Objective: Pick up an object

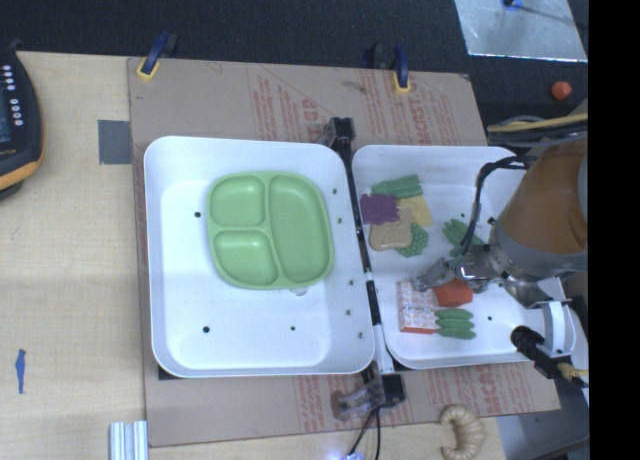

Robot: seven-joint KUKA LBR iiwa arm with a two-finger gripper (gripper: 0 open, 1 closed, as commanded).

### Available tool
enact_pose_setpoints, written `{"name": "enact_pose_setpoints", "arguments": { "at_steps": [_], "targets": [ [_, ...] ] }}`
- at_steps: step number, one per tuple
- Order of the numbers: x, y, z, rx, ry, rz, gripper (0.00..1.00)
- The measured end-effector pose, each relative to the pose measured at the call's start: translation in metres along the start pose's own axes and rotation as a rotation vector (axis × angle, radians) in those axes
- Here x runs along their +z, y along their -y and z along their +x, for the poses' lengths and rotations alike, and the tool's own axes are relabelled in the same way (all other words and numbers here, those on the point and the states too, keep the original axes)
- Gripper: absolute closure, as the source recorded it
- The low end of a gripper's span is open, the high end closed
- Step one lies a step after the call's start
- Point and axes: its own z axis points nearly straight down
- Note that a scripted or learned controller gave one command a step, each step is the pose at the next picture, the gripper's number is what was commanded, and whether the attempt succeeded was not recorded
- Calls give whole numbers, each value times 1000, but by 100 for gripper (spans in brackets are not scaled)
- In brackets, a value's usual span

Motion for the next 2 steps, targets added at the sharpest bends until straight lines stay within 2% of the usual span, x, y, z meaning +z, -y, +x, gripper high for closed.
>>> {"name": "enact_pose_setpoints", "arguments": {
  "at_steps": [1, 2],
  "targets": [
    [-17, -3, -4, -2, 4, -4, 100],
    [-105, -36, 90, -10, -2, -2, 100]
  ]
}}
